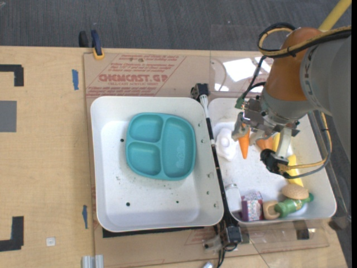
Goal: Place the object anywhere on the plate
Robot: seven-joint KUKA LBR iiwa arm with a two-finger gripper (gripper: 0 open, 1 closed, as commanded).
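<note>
The teal divided plate [161, 146] lies in the left bin [106, 205], slightly above its middle, with nothing on it. My gripper [246, 135] hangs over the left part of the right bin [329, 205]. An orange toy carrot [244, 147] points tip-down from between its fingers, so the gripper looks shut on it. The carrot sits to the right of the divider between the bins, well apart from the plate. Another orange bit [268, 143] shows just beside the gripper.
The right bin holds a white lump [225, 144] by the divider, a yellow banana [293, 170], a tan bun [294, 192], a green toy [290, 206], a wooden ring [271, 210], a purple box [252, 205] and a small white bottle [232, 195].
</note>
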